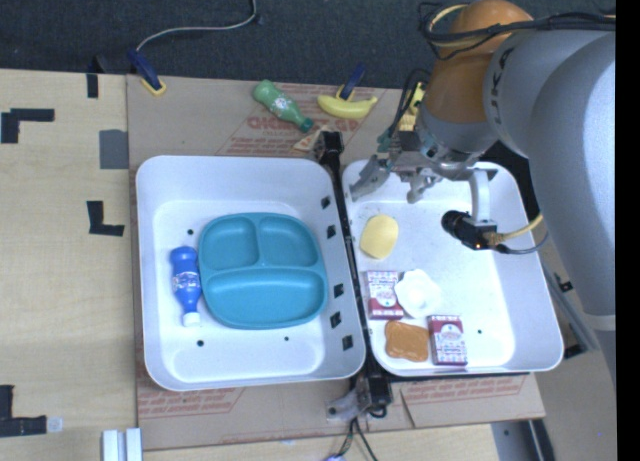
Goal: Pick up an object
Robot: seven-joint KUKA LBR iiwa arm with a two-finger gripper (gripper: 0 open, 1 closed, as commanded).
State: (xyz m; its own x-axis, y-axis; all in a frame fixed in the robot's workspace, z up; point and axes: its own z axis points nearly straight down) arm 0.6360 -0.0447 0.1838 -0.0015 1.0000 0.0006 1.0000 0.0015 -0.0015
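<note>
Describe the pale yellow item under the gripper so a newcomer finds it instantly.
Go to the right-hand white bin. Near its upper left, just below the gripper, lies a pale yellow lemon-like object. It is the one smooth rounded yellow piece, above the small red cartons and the white lump.

Both white bins [160, 189] are seen to be of smooth, faintly glossy plastic. The blue divided tray [262, 269] is of matt moulded plastic; the blue bottle [185, 284] beside it shows a glossy plastic surface. Just below the gripper [395, 181], whose parts appear as dull metal, a pale yellow object [379, 236] of smooth, matt finish is noted. The two small cartons [447, 339] are of printed card. The bench [60, 279] is of pale wood-grain board, overlaid by matt brown cardboard [210, 119]. The arm casing [565, 129] is smooth grey with an orange glossy band [465, 59].
</note>
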